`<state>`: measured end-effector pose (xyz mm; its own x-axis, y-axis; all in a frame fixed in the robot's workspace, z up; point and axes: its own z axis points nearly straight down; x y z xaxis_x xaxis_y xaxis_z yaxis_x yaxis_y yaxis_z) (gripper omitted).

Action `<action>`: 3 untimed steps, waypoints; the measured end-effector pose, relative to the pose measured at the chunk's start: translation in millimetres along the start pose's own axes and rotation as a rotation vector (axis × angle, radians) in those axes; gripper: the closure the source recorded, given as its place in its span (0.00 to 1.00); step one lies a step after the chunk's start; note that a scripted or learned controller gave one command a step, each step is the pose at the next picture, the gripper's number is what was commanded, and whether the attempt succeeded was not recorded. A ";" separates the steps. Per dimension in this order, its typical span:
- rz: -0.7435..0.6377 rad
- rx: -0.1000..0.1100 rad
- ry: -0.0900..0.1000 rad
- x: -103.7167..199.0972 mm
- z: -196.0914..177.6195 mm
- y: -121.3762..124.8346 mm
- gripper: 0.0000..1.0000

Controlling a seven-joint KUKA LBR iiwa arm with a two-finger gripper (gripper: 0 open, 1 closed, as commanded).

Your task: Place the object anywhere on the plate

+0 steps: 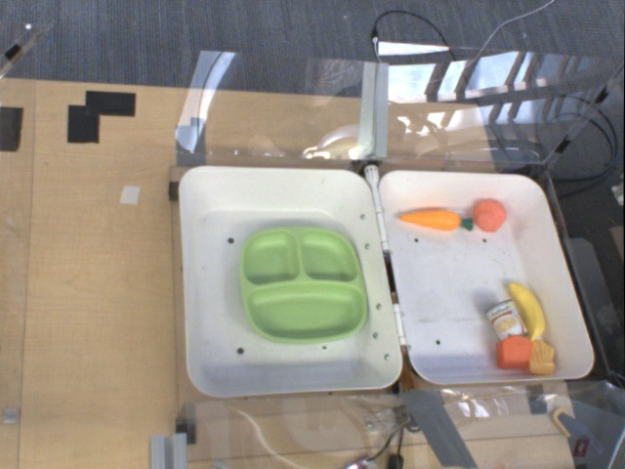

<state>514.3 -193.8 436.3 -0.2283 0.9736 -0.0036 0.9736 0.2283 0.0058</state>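
The green three-compartment plastic plate (pixel 304 283) sits in the left white bin (pixel 210 360). The right white bin (pixel 430 330) holds an orange toy carrot (pixel 431 220), a reddish ball (pixel 490 214), a yellow banana (pixel 528 307) and a small labelled can (pixel 504 316) whose writing is too small to read.

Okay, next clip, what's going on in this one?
Nothing is being handled at this moment. A green divided plate sits in the left bin with nothing on it. The toy food is all in the right bin: a carrot and an orange-red ball near the far edge, and a banana, a small can and an orange block clustered in the near right corner.
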 end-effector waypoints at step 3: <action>-0.655 -0.017 -0.021 -5.2 -27.6 -7.1 1.00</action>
<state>508.4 -200.4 463.9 -0.7738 0.6327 -0.0309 0.6327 0.7743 0.0113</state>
